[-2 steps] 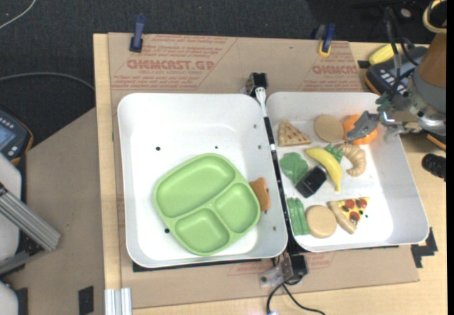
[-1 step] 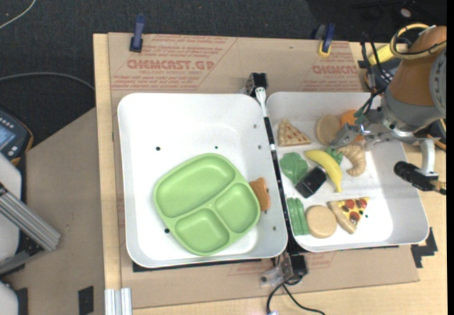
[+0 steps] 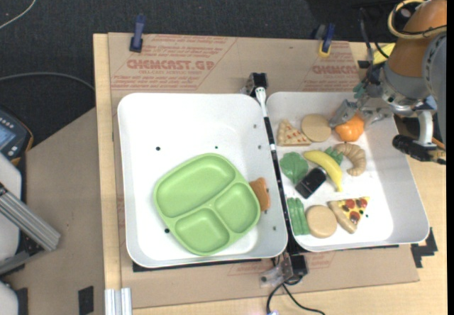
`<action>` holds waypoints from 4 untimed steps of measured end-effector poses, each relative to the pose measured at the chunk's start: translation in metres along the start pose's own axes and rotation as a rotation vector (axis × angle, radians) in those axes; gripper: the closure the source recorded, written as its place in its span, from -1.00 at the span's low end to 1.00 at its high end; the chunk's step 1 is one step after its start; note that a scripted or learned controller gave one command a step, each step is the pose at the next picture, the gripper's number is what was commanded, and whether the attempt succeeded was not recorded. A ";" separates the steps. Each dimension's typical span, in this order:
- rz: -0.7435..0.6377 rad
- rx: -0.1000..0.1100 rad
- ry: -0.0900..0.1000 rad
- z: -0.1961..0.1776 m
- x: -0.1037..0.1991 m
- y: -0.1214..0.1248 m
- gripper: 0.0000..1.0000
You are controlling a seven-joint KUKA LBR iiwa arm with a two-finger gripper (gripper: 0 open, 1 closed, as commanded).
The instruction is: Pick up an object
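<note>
Orange fruit (image 3: 350,129) low in the right bin's (image 3: 404,200) far corner, and right at it the gripper (image 3: 352,116), reaching in from the right under the grey wrist and orange band. Metal fingers (image 3: 342,113) straddling the fruit's upper side, spread about as wide as the fruit itself; seems a grasp in progress rather than a finished one. Not clear whether the pads press the skin or merely flank it (angle too slanted to settle), so no claim of a secure hold. Fruit apparently resting on the bin floor, not lifted.

Elsewhere in the right bin: round tan biscuit (image 3: 316,127) just beside the fruit, waffle wedge (image 3: 291,134) next to that, croissant (image 3: 352,157) near the fruit's front, banana (image 3: 326,166) in the middle, green leafy piece (image 3: 292,166) by the divider, small black block (image 3: 311,182) touching the banana, pizza slice (image 3: 350,212) and second tan disc (image 3: 320,220) toward the near edge.

Left bin (image 3: 142,136): green divided tray (image 3: 206,201), a small brown piece (image 3: 261,194) at its right rim.

Progress, judged: approach done, target picked out, fingers placed. Remaining: closing firmly, then raising the fruit clear of the bin. Crowding from biscuit and croissant worth watching on the lift.
</note>
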State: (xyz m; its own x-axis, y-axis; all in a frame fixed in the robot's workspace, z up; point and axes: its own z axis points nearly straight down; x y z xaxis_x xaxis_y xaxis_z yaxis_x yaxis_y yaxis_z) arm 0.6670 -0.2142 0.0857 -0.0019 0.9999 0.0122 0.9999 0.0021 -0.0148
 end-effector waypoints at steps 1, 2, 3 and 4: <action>-0.002 -0.006 -0.004 -0.012 0.001 0.000 1.00; -0.001 -0.006 -0.016 -0.001 0.068 -0.001 1.00; 0.000 -0.023 -0.013 -0.001 0.125 -0.056 1.00; -0.006 -0.023 -0.009 -0.102 0.201 -0.098 1.00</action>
